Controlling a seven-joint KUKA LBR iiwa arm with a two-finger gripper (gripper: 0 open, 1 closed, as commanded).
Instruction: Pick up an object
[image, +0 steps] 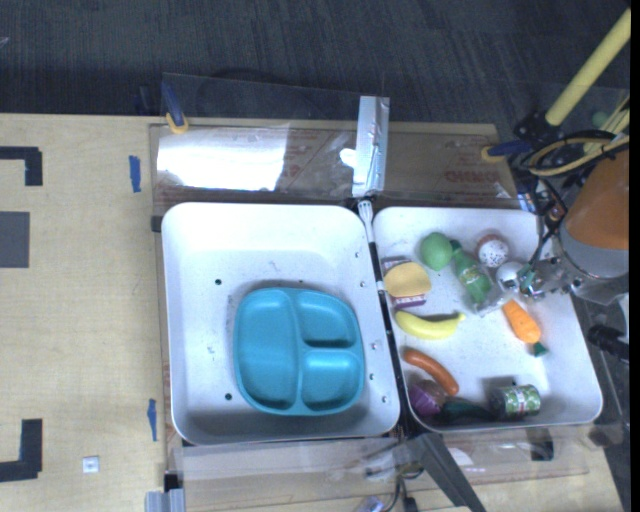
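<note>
Orange toy carrot (521, 321) with a green stub at its lower end, lying aslant in the right bin (585, 370), just below and left of the gripper (530, 281). Not gripped: apart from the metal tip, bare floor around it. Cannot tell how the gripper itself stands. Near that tip, a small white ball (508, 274) and a reddish-white ball (492, 250); further left a green bottle (470, 277), a green apple (436, 250), a yellow-and-white sandwich-like toy (408, 281) and a banana (428, 323). Lower down, a red sausage (432, 368), a purple eggplant (428, 399) and a green can (520, 400) on its side. Left bin (200, 250) alongside, touching at the shared rim, with a turquoise divided plate (298, 349). Pale wooden bench (70, 300) beneath, dark carpet (300, 40) beyond.
</note>
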